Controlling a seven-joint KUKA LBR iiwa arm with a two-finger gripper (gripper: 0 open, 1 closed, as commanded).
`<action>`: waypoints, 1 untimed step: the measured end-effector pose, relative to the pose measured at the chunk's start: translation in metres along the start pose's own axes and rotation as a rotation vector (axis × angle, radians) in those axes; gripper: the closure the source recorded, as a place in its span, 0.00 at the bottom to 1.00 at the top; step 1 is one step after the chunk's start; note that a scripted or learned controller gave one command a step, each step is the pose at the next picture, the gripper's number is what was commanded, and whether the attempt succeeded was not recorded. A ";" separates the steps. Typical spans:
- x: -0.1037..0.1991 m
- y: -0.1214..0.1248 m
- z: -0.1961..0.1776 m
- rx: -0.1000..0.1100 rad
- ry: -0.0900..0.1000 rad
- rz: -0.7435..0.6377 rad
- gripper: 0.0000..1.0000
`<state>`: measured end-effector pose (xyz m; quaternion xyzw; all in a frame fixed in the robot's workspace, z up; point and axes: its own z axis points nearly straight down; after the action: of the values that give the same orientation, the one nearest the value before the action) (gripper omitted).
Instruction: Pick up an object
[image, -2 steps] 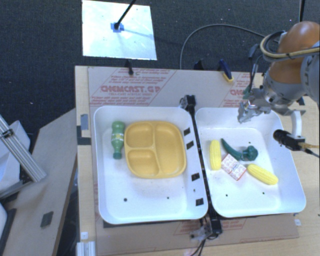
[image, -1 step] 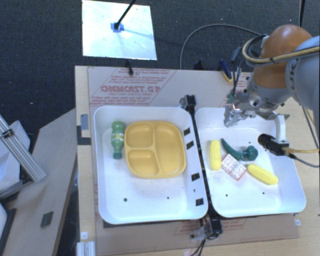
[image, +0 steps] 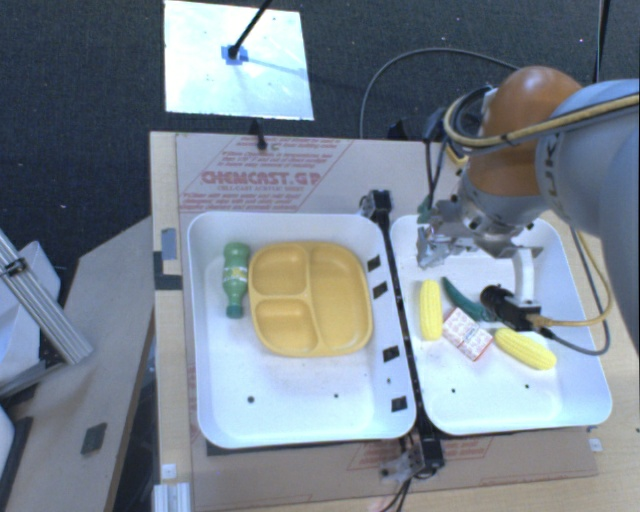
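The counter (image: 105, 330) carries two shallow white bins side by side, joined along a black seam. The grey arm (image: 590, 130) reaches in from the right, its orange band bulging above the wrist, and ends over the far left part of the right bin (image: 500, 400). The left bin (image: 200, 330) holds a yellow divided plate (image: 305, 300) lying flat near its middle, with a small green bottle (image: 235, 280) lying just beside the plate's left edge. The gripper (image: 430, 248) hangs above the right bin near the seam; nothing is seen in its grasp, and whether it stands wide or narrow cannot be told from this angle. Things to pick lie in both bins, and those in the right bin are closest, just in front of the gripper. One corn cob (image: 430, 310) lies lengthwise near the seam, and a second corn cob (image: 525, 348) lies aslant further right. Between the two cobs sits a small red-and-white checkered box (image: 467, 333), and a dark green curved piece (image: 462, 298) lies just behind the box.
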<state>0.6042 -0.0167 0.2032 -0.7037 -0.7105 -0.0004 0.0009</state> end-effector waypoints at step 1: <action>0.049 -0.022 -0.015 -0.001 0.001 -0.001 1.00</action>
<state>0.5822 0.0318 0.2187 -0.7035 -0.7107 -0.0010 0.0008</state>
